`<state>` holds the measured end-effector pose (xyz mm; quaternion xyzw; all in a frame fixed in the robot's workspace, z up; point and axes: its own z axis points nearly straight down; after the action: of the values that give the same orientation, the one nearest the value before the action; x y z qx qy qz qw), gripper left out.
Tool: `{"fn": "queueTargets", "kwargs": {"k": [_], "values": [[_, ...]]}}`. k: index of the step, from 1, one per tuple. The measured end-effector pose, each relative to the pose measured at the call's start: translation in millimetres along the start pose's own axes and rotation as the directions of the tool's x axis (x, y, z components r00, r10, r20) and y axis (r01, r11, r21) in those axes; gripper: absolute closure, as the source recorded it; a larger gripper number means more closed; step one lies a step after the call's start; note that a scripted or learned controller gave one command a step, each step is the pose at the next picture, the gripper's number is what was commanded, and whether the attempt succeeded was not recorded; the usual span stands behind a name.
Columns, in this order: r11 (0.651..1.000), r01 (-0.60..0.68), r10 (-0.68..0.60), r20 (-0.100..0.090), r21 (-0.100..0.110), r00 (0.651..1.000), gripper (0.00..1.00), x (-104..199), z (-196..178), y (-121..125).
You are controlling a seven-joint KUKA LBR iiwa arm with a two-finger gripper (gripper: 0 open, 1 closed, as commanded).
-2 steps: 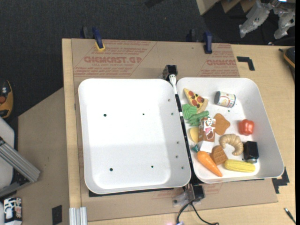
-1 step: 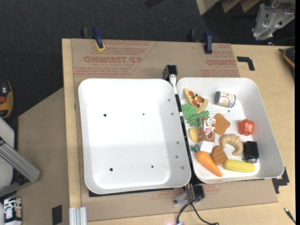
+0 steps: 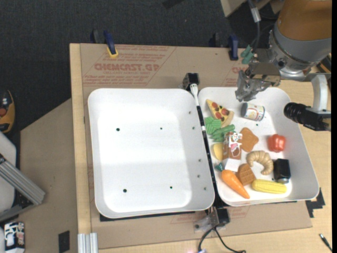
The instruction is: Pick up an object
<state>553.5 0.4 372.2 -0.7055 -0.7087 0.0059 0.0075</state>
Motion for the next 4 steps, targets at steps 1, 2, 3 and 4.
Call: {"fn": "queueTargets", "kwargs": {"k": [1,2,3,4], "values": [[0.999,0.001,-0.001,0.001,-0.042,1.000,1.00,35.8,-174.1,24.8],[1.000,0.001,-0.001,0.000,-0.018,1.000,1.00,71.6,-163.2,-52.9],[1.000,-0.002,0.002,0.004,-0.005,1.000,1.00,89.5,-54.0,-77.0],[0.999,-0.002,0.002,-0.001,-0.035,1.000,1.00,116.4,-168.4,-43.5]]}}
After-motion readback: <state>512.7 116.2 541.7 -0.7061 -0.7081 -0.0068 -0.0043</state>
